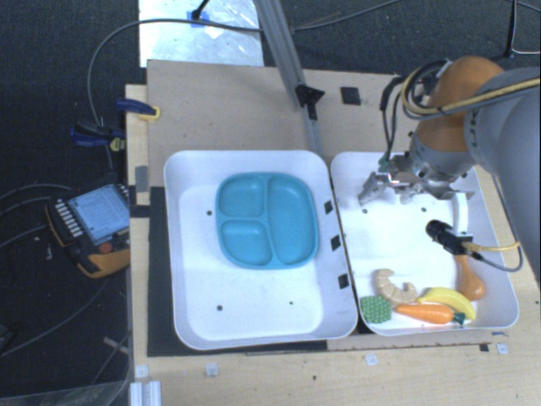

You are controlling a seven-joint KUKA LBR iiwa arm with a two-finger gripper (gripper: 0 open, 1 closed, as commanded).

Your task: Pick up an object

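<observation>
A blue divided plate (267, 220) in a white bin (190, 303); orange carrot (423, 314), yellow banana (446, 298).

Arm (507, 117) cropped at right edge.

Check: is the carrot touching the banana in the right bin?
Touching. The camera view shows the carrot lying right against the underside of the banana in the right bin's near corner, no white floor between them.

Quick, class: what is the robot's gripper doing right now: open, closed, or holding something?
Gripper: fingers spread open, nothing between them; it hangs over the upper part of the right bin, away from the toy food in the bin's lower corner.
</observation>
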